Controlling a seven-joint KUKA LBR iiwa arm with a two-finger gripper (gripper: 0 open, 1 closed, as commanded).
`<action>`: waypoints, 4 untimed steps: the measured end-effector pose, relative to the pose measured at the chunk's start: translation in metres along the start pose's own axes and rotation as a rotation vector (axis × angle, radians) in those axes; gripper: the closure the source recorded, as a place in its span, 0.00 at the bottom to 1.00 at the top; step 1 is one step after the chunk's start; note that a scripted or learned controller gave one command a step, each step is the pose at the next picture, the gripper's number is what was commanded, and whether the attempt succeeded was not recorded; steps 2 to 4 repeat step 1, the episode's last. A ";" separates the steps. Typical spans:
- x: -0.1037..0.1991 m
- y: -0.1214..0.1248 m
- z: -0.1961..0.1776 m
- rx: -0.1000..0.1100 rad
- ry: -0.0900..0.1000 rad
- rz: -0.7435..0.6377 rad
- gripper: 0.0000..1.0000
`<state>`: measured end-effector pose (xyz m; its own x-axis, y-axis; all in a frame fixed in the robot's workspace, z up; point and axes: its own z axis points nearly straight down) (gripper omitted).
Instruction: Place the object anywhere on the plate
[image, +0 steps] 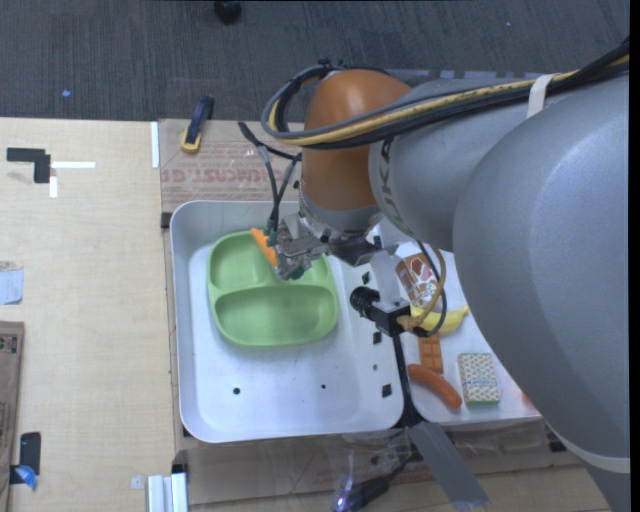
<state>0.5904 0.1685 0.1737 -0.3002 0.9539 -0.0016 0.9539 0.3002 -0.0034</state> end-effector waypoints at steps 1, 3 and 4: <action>-0.001 0.000 0.000 0.000 0.000 0.001 0.00; -0.001 0.000 0.000 0.000 0.000 0.001 0.00; -0.001 0.000 0.000 0.000 0.000 0.001 0.00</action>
